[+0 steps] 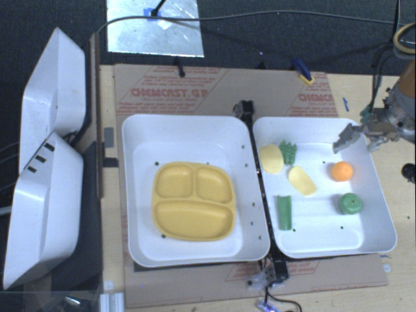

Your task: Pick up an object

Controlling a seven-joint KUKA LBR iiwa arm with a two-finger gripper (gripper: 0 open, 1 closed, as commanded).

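Bench of pale board on dark flooring, a shiny metal sheet at 12 o'clock; two white bins side by side; left bin holds a yellow divided tray; right bin holds a yellow lump, green leafy piece, yellow oval, green stick, orange ball, green round fruit; gripper at 3 o'clock over the bin's upper right corner, fingers apparently spread, nothing between them; ball just below it, apart.

R bin: open floor at 6 o'clock and center; orange ball, green ball blocked 3 o'clock; yellow pieces crowded 10 o'clock.
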